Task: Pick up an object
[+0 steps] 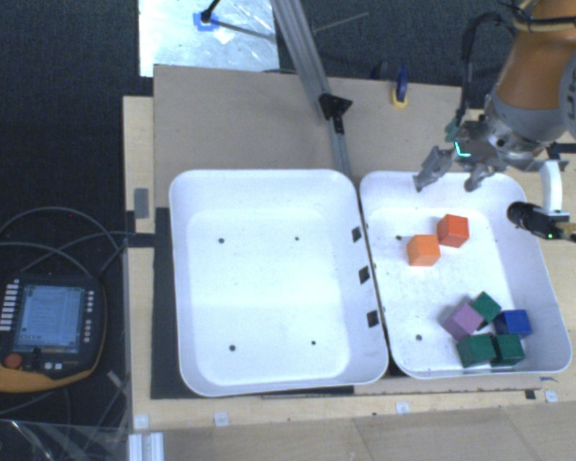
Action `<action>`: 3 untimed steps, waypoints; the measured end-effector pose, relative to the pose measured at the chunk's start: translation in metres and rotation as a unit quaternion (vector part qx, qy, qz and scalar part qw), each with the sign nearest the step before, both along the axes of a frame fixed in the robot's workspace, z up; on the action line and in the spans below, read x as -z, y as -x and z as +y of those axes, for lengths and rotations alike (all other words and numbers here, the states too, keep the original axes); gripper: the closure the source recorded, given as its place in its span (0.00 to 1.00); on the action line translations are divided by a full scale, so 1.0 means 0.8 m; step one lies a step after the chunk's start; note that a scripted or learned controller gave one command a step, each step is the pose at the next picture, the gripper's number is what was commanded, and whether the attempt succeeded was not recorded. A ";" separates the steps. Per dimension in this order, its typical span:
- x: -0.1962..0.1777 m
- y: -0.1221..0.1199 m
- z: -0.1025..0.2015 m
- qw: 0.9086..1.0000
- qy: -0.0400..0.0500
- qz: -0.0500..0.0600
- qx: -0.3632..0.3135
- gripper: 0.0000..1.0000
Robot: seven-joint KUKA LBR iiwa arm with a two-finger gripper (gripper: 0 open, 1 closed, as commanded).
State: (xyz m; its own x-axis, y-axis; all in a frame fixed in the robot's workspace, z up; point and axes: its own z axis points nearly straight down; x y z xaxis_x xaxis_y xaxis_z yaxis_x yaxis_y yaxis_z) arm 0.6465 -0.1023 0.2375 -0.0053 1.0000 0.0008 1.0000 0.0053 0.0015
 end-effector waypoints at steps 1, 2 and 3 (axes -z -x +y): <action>0.077 -0.001 -0.004 1.000 0.001 0.003 0.002 0.00; 0.134 -0.008 -0.012 1.000 0.001 0.002 0.002 0.00; 0.186 -0.008 -0.012 1.000 0.001 0.001 0.001 0.00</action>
State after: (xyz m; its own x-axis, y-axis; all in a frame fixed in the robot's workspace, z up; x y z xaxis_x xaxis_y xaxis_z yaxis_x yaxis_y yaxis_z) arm 0.6532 -0.1115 0.0890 -0.0033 1.0000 -0.0006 1.0000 0.0033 -0.0006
